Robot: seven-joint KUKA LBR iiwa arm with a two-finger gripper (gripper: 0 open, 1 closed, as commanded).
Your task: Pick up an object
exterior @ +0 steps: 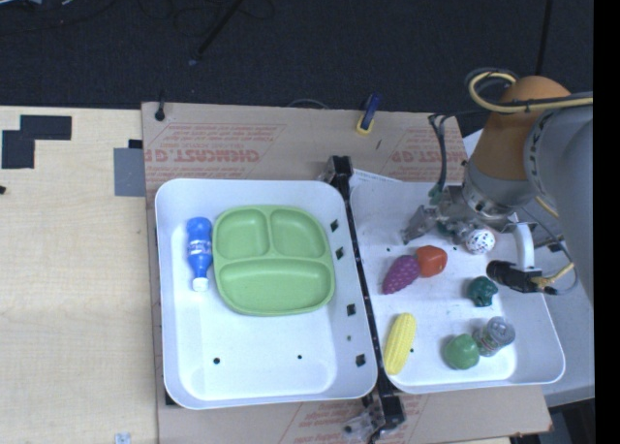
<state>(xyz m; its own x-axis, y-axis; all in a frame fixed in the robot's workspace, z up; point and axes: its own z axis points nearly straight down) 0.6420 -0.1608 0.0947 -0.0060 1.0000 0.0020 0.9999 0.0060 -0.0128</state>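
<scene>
Tool [433,222] hovers in right bin [554,360] — tomato [431,260] just below it.

Green divided plate [272,261], blue bottle [199,251] in left bin [254,378]; end effector [432,223] over right bin [542,371].

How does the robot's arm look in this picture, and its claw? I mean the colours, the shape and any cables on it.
The arm is a thick, rounded grey body with an orange band above the wrist. A pale yellowish cable loops beside the orange part, and thin dark cables run down toward the wrist. The claw is small, of dark grey metal, with thin fingers.
</scene>
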